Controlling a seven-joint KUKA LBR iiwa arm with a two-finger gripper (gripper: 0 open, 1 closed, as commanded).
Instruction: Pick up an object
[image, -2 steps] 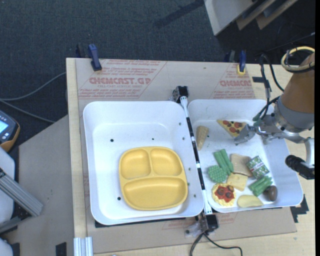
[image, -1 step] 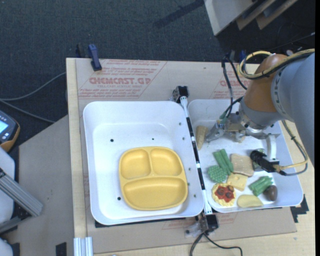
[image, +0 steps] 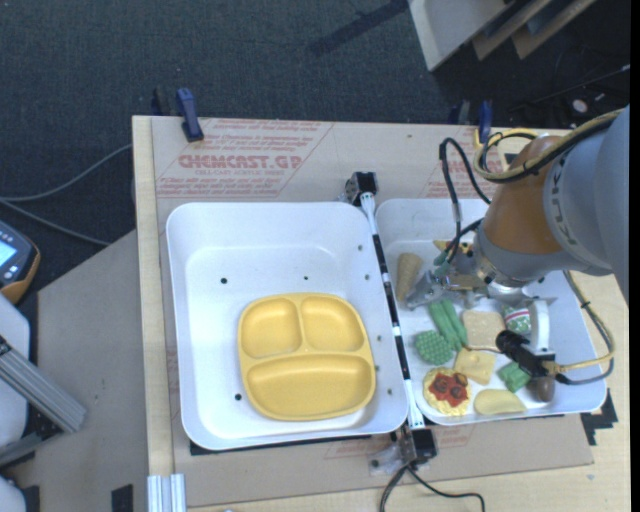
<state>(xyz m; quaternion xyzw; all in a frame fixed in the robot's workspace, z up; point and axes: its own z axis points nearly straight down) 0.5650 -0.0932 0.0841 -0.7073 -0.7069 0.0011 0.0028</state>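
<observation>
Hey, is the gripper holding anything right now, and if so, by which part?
It cannot be told. The gripper is low in the right bin, above the green toy, but no object shows between its fingers.

I see a yellow tray (image: 303, 357) in the white left bin (image: 200, 250), and green, tan and red-topped toy foods (image: 447, 391) in the right.

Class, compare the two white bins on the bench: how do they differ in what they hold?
The left bin holds one yellow divided plate; the right bin holds many small toy foods, such as a pizza. The gripper is over the right bin, not the left. Both are shallow and white.
</observation>
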